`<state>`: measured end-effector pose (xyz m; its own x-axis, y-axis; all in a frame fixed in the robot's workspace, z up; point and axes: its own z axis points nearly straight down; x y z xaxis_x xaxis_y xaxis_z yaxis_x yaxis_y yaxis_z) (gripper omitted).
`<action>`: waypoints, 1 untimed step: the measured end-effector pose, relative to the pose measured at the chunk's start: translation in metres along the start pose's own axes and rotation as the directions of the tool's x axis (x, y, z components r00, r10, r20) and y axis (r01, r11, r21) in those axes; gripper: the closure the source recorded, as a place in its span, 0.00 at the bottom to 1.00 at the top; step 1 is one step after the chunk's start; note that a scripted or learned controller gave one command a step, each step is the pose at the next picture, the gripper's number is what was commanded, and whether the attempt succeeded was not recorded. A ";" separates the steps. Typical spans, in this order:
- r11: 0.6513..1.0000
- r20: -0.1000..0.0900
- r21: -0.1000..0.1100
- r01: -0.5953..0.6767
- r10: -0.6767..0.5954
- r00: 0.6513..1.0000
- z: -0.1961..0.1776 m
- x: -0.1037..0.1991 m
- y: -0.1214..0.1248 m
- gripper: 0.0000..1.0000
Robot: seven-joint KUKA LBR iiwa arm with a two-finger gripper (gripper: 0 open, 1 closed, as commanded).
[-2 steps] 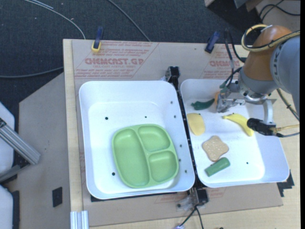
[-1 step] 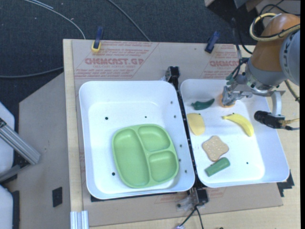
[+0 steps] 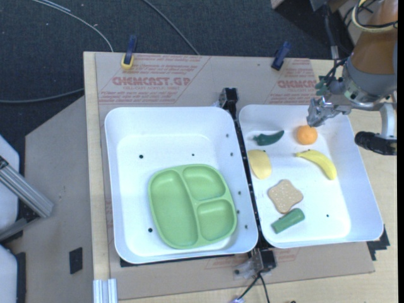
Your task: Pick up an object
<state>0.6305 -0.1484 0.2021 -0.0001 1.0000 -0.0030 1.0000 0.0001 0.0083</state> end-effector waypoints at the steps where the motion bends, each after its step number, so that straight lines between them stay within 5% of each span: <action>1: 1.000 0.000 0.000 0.001 -0.001 1.000 -0.064 -0.004 0.002 1.00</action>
<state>0.6321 -0.1521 0.2663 -0.0012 1.0000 -0.0031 1.0000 0.0012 0.0086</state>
